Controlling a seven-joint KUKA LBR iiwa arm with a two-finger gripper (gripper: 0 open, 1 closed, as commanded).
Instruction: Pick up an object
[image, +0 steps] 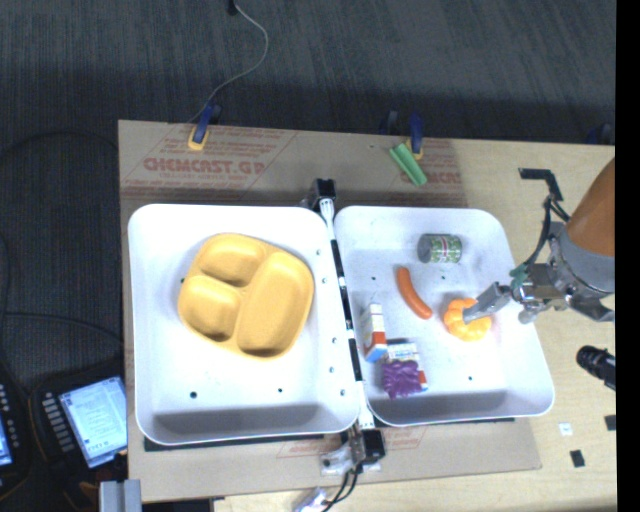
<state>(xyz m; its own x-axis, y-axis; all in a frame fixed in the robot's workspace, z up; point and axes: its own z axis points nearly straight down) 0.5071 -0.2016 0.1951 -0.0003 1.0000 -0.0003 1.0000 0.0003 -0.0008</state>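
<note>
Purple grapes (402, 377), a small toy bunch, lie lowest in the right bin (520, 400), towards its front wall, well off to the side of the jaws (482, 309) and nearer the front edge of the surface (150, 150). Touching the bunch is a small white carton (402, 352), and just past that a slim upright box (375, 328).

Right at the tip of the jaws sits an orange pumpkin-shaped toy (462, 318), the likeliest thing to be picked. A grey finger lies across its upper edge, but I cannot tell whether the jaws stand apart, together, or clamped on it; the slanted view hides the gap.

Beyond the pumpkin from the jaws lies an orange sausage (413, 292), near but apart from it. A green can (440, 248) lies on its side further back in the bin. The left bin (150, 300), well beyond all of this, carries a yellow sectioned tray (247, 293).

Judging the risks: the pumpkin is round and ribbed, so a finger that lands on its crown instead of its flank would likely squeeze it out sideways. It could then roll towards the sausage or the bin's front. If the jaws come down off centre, they may push the toy along the smooth bin floor and close on nothing. The nearby side wall of the bin also leaves the arm little room.
</note>
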